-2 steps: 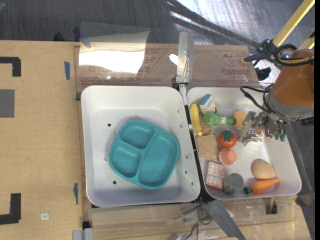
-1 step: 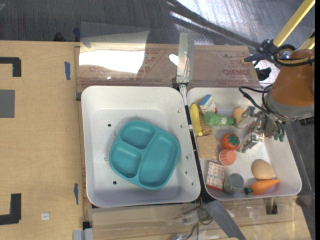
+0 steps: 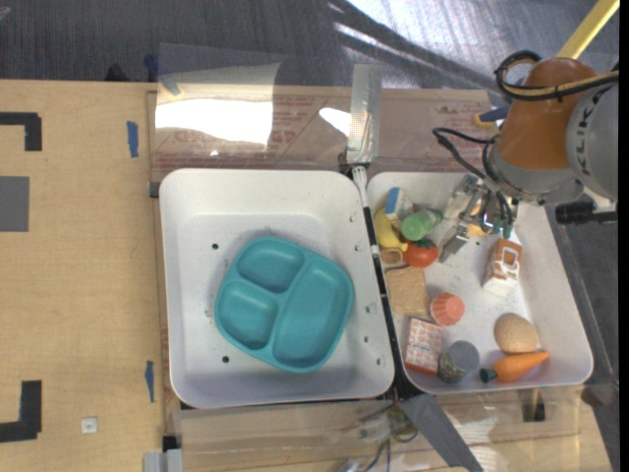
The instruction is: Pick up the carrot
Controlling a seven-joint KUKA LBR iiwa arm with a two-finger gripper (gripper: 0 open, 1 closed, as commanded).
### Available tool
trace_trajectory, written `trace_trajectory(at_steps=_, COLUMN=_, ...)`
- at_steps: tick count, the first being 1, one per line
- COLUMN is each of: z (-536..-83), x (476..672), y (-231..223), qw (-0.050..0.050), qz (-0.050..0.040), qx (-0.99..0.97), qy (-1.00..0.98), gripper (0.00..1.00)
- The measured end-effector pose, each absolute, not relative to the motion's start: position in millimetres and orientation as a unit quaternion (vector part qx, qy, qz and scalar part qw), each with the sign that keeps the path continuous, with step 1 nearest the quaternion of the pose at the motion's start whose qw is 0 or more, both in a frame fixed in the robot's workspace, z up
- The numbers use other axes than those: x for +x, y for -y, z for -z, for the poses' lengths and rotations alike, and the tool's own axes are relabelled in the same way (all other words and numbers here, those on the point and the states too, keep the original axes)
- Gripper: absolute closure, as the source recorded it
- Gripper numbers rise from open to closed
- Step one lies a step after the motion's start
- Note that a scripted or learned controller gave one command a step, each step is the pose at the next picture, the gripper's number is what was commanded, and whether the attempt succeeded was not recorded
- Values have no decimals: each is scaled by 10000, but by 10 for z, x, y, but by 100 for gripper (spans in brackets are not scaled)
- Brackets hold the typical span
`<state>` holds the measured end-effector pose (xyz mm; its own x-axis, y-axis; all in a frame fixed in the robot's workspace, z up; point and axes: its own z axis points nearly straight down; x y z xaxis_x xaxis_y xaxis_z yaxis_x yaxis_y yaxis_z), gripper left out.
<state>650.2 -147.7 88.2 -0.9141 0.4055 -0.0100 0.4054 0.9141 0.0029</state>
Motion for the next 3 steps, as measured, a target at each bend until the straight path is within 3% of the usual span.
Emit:
trace_trajectory(at_steps=2, z=-887, x=6582, y=1407, qw=6, qz=19, qx=3185, qy=-9479, gripper=0)
trace_trajectory(at_steps=3, z=-878, x=6573, y=1670, qw=26, qz=-10, qx=4504, qy=-8928, gripper=0)
